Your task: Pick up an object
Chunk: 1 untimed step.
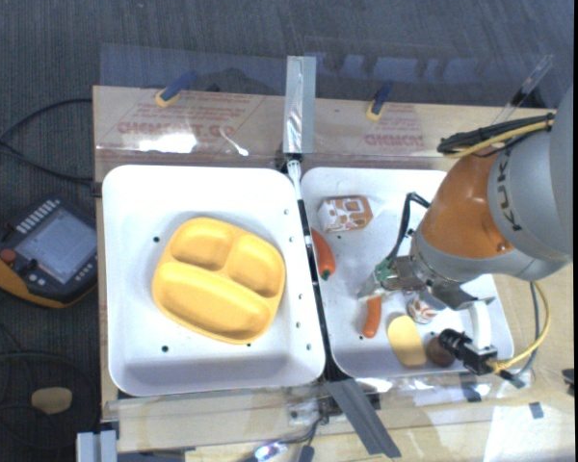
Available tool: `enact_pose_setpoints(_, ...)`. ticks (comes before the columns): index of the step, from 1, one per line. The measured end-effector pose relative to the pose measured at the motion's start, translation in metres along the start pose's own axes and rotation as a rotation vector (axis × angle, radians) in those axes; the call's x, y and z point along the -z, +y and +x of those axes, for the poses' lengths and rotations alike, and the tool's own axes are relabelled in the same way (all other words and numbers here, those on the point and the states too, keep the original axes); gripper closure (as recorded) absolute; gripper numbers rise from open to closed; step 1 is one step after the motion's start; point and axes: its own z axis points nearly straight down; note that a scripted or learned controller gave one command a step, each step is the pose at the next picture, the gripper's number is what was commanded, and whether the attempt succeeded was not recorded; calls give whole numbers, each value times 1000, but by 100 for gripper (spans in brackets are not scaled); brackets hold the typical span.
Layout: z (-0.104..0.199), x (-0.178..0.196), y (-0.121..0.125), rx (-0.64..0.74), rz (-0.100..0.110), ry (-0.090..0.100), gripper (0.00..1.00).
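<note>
The arm, grey with an orange band, reaches in from the right over the right bin point(462, 183). Its gripper point(397, 275) hangs low near the bin's middle, just above an orange carrot-like piece point(371, 318). A second orange-red piece point(323, 255) lies against the bin's left wall. A small white and orange packet point(345, 213) sits at the bin's back left. A pale yellow round object point(406, 340) and a dark brown one point(440, 348) rest near the front. A small red and white item point(424, 309) shows under the wrist.
The left bin point(135, 354) holds a yellow divided tray point(220, 277). A metal divider post point(300, 104) stands between the bins at the back. A handheld pendant point(40, 251) lies on the floor at the left. Cables hang off the arm's right side.
</note>
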Motion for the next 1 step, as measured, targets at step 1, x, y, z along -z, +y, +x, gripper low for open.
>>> enact_pose_setpoints(1, 53, 88, 57, -46, 15, -1, 100)
